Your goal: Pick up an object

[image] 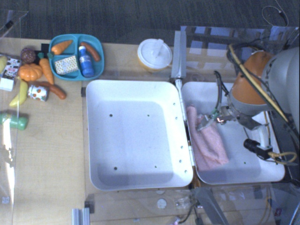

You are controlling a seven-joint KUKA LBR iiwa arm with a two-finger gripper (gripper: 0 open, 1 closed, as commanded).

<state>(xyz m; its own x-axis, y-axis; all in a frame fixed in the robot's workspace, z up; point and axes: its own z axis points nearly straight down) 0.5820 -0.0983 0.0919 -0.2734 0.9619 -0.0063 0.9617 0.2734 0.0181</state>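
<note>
Right bin (262, 172): a shallow white tray in which a pink cloth (208, 142) is laid, crumpled and stretched lengthwise along the bin's left wall, from the upper left corner down toward the lower middle.

Gripper (206, 121): seen at the end of the grey arm (286, 78), which is entered from the right with its orange band (248, 86) above the wrist. The gripper is lowered onto the upper part of the cloth and appears in contact with it. How the end effector is set, wide or closed, cannot be told from this view, and a hold on the cloth cannot be confirmed.

Left bin (133, 90): a white tray set just beside the right one, their rims touching.

Bench, upper left: a blue divided plate (76, 37) is stocked with toy food and a small blue bottle (86, 61). Loose toy food, including a banana (19, 93) and a small pumpkin (30, 72), is scattered left of it.

Bench, top centre: a round white lidded container (154, 53) is placed behind the left bin.
</note>
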